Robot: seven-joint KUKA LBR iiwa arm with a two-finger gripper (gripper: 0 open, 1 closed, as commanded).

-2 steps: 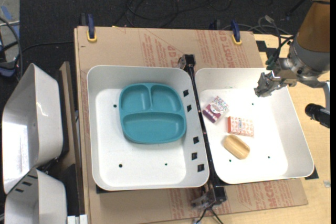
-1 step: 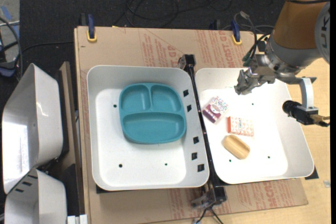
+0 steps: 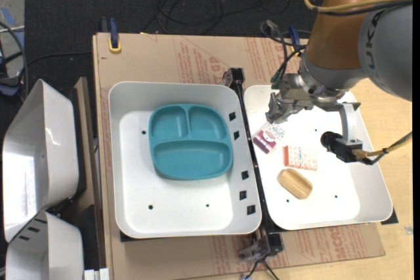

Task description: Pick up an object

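Beside the gripper [image 3: 281, 109] lie a purple packet [image 3: 268, 138], card [image 3: 300, 157] and bun [image 3: 295, 183].

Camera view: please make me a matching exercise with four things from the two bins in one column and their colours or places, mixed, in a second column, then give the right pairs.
Things:
1. divided plate
2. bread-shaped piece
3. small packet
4. pincer

Descriptions:
A. tan, nearest the front rim of the right bin
B. teal, alone in the left bin
C. above the right bin, near its left wall
D. orange and white, lying flat just behind the tan piece

Pairs: 1-B, 2-A, 3-D, 4-C
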